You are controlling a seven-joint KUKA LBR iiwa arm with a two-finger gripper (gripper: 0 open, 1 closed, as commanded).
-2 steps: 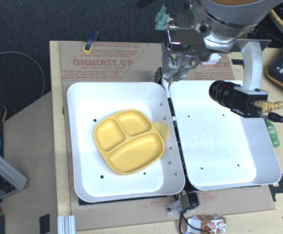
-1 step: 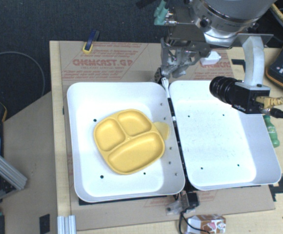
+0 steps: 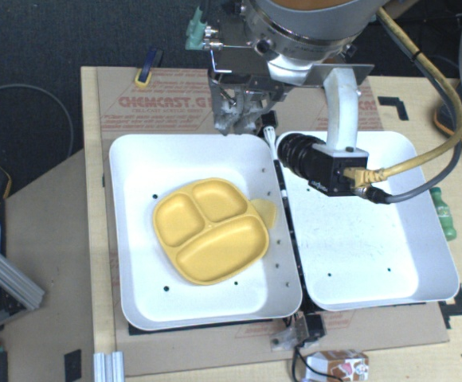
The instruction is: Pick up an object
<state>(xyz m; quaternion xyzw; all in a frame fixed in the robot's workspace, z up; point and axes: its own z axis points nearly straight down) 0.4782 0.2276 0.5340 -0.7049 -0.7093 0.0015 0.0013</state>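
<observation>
- Plainly, the only thing to pick is the yellow tray [image 3: 209, 231], a three-part plate lying flat and face up in the left bin [image 3: 131, 165], a little toward that bin's right wall.
- It sits loose and alone, touching nothing but the bin floor, so it looks laid there as the target for a grab.
- High over the back edge of the left bin hangs the gripper [image 3: 239, 116], above the board rather than above the tray, and well apart from it; it grasps nothing, though whether it is spread or closed I cannot tell.
- A black camera [image 3: 320, 164] on a white bracket rides beside the wrist, likely to watch the bins.
- Red print on the board [image 3: 167, 102] under the bins reads "CHEMCAST", then a few letters I cannot make out.
- My judgement: the pick is not yet begun.
</observation>
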